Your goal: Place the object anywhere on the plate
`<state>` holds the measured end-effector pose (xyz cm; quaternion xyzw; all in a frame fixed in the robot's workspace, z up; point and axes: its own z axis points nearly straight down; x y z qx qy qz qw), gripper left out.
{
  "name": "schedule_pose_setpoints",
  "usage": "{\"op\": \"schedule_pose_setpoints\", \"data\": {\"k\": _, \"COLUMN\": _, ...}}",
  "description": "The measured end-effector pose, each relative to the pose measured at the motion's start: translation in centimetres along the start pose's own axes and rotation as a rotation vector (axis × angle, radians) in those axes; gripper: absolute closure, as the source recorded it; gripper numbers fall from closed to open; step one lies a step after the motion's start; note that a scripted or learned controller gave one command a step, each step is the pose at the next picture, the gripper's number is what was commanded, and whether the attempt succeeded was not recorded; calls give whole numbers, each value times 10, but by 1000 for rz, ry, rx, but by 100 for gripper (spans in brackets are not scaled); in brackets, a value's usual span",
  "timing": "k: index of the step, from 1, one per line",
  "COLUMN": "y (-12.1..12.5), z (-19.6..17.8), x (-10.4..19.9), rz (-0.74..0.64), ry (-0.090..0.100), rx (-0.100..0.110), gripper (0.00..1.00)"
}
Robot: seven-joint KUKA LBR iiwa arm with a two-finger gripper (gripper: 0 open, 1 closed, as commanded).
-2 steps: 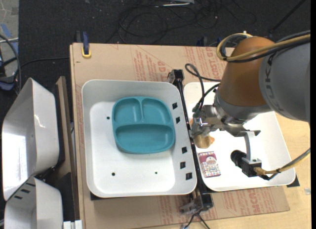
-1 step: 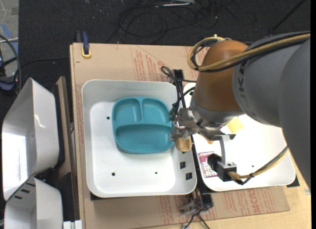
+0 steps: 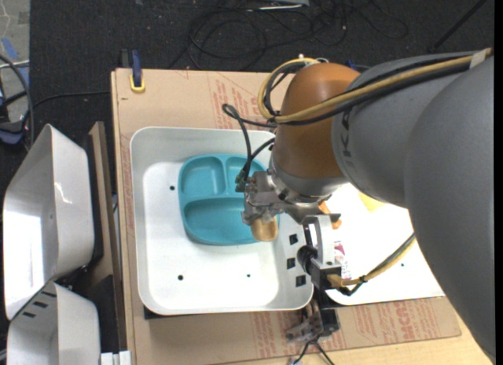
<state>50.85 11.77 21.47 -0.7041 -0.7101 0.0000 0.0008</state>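
A teal plate (image 3: 206, 198) with compartments lies in the left white bin (image 3: 157, 261). My gripper (image 3: 262, 220) hangs over the plate's right edge, beneath the orange wrist band (image 3: 310, 131). A small golden-brown object (image 3: 266, 231) sits at the gripper's tip, gripped between the fingers, and the gripper body hides its upper part. The object is over the plate's lower right rim, at the border with the bin floor. I cannot tell whether it touches the plate.
The big grey arm (image 3: 424, 143) covers most of the right bin (image 3: 393, 277). A yellow item (image 3: 371, 203) and a small pink-marked card (image 3: 339, 255) show there. Another white bin (image 3: 47, 214) stands off the bench at left. Cables lie on the dark floor behind.
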Motion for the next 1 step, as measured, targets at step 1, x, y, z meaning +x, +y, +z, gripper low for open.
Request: {"op": "schedule_pose_setpoints", "data": {"k": 1, "y": 0, "z": 0, "x": -3, "rz": 6, "ry": -2, "rx": 0, "gripper": 0}}
